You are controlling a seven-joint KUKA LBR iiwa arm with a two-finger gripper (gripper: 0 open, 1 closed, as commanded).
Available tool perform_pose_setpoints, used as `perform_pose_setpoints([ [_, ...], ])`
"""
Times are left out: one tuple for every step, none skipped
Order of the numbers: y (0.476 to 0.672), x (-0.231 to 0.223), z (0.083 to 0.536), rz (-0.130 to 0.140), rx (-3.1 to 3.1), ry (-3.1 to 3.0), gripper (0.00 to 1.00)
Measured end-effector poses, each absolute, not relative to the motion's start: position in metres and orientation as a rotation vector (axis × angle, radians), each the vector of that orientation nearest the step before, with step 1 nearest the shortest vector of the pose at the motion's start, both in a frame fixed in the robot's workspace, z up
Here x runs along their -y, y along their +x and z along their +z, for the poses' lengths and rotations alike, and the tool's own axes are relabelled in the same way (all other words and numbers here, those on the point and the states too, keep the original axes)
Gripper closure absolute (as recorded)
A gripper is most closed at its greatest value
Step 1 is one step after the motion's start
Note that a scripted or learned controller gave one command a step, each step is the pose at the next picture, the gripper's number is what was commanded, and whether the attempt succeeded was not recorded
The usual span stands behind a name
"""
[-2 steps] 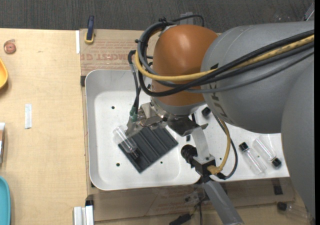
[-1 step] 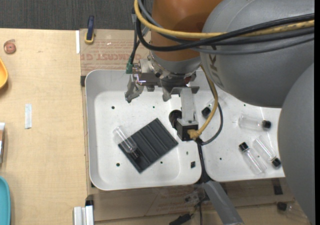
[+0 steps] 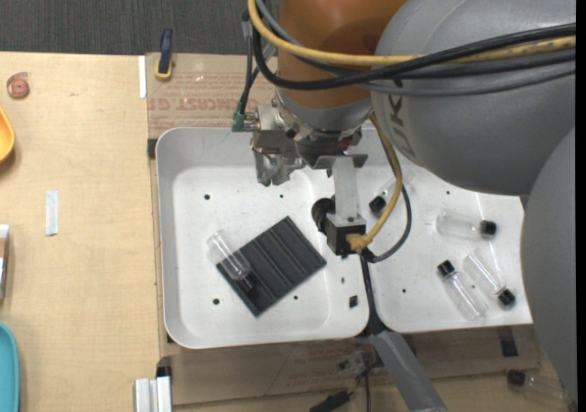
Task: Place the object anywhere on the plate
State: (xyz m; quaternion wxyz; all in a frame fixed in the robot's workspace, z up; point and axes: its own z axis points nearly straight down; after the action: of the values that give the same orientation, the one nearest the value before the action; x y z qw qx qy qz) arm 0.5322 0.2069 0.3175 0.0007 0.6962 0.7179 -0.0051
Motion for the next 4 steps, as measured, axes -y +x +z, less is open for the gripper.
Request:
perform_pose_setpoints([
  [0.564, -0.18, 0.295, -0.007, -2.493, 1.913, 1.0],
  [0.563, -0.137, 0.303, -0.006, -2.593, 1.774, 1.0],
  [0.561, -0.092, 0.295, -0.006, -2.672, 1.655, 1.0],
  [0.547, -0.097, 0.285, -0.005, -2.779, 1.47, 1.0],
])
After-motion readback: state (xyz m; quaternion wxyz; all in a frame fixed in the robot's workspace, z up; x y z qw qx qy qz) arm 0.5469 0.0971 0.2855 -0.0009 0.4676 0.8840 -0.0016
